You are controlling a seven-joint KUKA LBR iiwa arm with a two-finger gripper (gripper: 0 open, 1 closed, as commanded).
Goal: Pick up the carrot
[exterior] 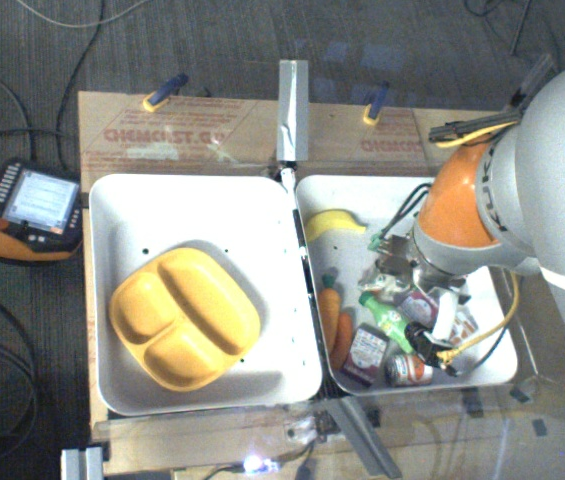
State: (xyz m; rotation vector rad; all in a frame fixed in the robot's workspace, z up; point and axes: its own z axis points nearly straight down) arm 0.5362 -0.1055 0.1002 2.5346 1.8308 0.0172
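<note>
Cardboard-topped bench (212,133), yellow tray (186,316) in left bin (102,268), carrot (331,313) in right bin (497,363), hand (407,283) above clutter, grip state unclear.

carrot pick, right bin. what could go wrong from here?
1. The carrot lies against the right bin's left wall, leaving little room for a finger on that side; the grasp may slip or jam.
2. A purple packet and green item crowd its other side, so the end effector could catch those instead.
3. The arm's wrist hangs over the clutter, right of the carrot; it needs a leftward move first.
</note>
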